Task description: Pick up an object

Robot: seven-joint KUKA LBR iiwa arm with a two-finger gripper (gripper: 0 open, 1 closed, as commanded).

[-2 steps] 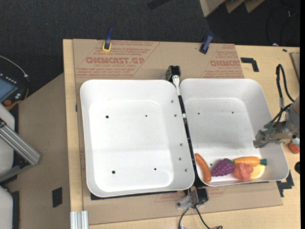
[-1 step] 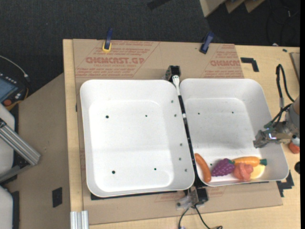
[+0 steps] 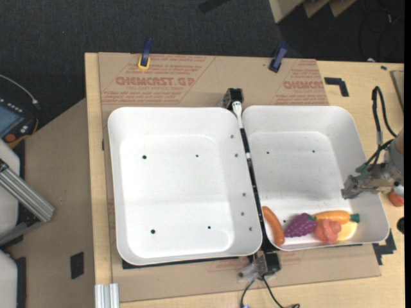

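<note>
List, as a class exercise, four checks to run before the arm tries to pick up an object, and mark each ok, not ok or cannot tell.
1. Objects within the right bin: ok; sausage, grapes, carrot lie along its near edge.
2. Gripper above an object: not ok; it sits at the right rim.
3. Fingers open: cannot tell.
4. Objects spaced apart: not ok; they are crowded together.
</note>
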